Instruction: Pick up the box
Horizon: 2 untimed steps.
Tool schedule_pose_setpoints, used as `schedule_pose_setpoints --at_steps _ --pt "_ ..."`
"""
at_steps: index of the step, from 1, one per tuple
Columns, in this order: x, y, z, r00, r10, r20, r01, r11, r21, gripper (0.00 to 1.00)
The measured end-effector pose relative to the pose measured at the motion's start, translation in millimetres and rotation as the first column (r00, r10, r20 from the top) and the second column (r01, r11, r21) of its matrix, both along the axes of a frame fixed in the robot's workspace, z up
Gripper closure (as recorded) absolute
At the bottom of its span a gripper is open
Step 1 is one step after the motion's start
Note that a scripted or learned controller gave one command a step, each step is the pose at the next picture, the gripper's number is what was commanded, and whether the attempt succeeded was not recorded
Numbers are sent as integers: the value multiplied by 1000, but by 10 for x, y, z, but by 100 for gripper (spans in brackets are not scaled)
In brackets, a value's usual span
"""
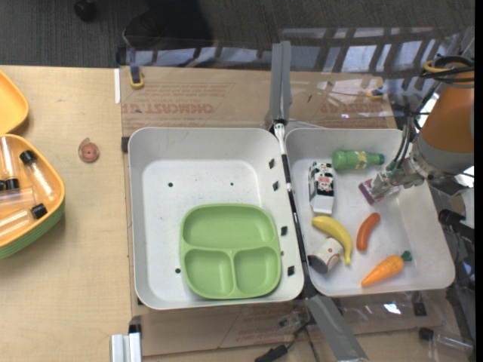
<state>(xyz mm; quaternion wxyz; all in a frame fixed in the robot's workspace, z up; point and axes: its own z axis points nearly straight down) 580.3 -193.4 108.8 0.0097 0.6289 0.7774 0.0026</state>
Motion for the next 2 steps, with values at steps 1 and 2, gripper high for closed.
schedule_pose_setpoints --at_steps 1,2 --pt "0 -1 0 1000 0 0 0 1000 0 0" --pt "362 -130 -172 963 -269 -18 270 963 10 0"
